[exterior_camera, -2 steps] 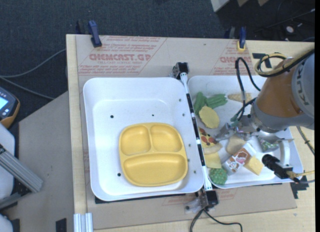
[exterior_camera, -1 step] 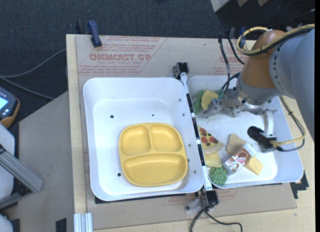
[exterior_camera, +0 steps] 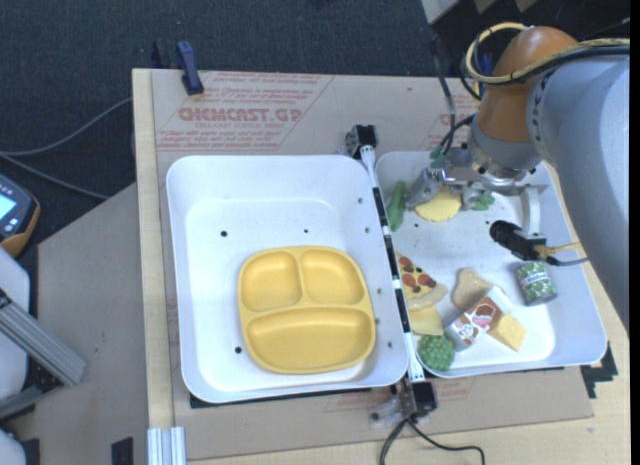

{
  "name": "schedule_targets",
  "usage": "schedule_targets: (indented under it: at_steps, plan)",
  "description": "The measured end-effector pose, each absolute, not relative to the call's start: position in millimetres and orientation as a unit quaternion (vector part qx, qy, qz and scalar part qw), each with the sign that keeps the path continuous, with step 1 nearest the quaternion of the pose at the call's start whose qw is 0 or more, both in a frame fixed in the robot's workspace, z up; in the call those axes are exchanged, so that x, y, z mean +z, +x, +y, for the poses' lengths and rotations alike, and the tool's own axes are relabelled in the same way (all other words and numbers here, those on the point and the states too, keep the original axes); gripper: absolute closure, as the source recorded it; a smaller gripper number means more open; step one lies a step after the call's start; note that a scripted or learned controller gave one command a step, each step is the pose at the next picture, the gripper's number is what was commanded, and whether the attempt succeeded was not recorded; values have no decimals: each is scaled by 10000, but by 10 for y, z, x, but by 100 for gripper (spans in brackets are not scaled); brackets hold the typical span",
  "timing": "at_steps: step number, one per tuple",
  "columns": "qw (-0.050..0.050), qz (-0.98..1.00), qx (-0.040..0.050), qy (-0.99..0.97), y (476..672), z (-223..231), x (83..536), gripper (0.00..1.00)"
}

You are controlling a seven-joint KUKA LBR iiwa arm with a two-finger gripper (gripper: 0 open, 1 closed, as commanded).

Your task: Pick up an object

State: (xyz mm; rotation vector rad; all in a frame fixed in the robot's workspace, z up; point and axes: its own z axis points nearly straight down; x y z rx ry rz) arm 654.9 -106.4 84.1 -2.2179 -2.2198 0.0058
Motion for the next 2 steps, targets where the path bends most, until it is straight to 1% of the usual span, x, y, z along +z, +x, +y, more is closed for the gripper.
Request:
schedule_targets:
  at_steps: [1,2]
  plan:
    - [25,-7076,36,-7066,6539,-1084,985,100]
    - [15,-7082,-4,-7060,5830,-534,1892,100]
